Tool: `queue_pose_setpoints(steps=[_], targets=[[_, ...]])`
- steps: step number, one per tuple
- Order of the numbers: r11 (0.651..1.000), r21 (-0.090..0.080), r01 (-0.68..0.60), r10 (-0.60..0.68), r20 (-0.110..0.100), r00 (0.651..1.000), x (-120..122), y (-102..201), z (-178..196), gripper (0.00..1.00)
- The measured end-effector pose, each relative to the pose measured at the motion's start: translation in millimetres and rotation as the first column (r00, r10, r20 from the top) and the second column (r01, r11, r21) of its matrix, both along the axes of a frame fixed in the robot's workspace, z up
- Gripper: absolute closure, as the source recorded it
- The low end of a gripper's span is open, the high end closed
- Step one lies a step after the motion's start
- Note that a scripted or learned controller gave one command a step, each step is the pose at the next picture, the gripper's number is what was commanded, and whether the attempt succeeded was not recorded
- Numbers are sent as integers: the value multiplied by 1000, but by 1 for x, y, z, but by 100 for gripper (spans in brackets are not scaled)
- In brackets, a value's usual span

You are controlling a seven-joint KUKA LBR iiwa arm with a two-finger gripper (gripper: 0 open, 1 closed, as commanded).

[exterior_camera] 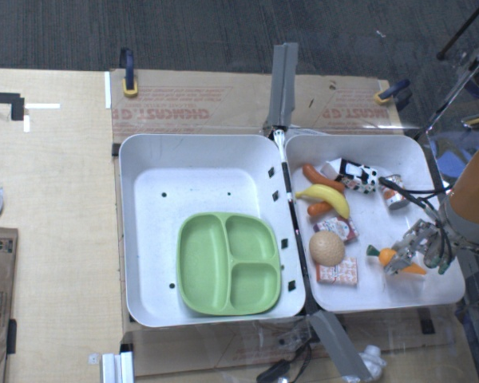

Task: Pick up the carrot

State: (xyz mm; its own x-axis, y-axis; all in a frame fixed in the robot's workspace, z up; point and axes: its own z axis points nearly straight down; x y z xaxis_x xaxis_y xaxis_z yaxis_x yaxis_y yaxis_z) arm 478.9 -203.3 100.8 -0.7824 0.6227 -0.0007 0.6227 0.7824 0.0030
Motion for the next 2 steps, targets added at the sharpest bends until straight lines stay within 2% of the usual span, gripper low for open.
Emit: queue_pose_setpoints(steps=[1,2], targets=[[912,-1,410,-410,-2,912,30,-18,-9,100],[966,-2,260,-260,-1,966,25,4,78,100]])
